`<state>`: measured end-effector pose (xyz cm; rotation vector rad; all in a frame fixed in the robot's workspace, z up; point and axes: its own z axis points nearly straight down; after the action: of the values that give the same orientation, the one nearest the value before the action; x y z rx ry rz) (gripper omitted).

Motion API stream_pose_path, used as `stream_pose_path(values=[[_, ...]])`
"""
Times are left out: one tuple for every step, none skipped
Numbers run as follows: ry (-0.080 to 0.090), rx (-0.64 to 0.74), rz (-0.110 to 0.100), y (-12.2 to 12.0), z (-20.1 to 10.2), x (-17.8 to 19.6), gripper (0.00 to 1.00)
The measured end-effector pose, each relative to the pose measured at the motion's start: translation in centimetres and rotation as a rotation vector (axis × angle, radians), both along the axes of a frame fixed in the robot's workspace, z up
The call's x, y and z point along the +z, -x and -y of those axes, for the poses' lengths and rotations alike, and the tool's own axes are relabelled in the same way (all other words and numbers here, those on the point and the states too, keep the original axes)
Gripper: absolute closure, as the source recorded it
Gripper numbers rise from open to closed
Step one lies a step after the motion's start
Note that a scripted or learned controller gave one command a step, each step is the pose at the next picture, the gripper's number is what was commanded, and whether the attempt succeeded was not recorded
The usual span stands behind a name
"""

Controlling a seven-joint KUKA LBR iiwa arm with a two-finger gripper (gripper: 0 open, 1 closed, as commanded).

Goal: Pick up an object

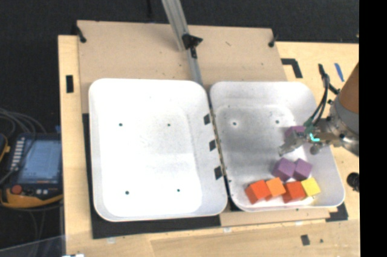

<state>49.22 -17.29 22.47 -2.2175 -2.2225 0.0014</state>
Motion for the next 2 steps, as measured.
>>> stream_pose_path(values=[[0.001, -0.003, 0.005, -0.1, 0.0, 0.2, 0.0], [0.001, -0.003, -0.003, 0.0, 0.4, -6.1, 0.0]])
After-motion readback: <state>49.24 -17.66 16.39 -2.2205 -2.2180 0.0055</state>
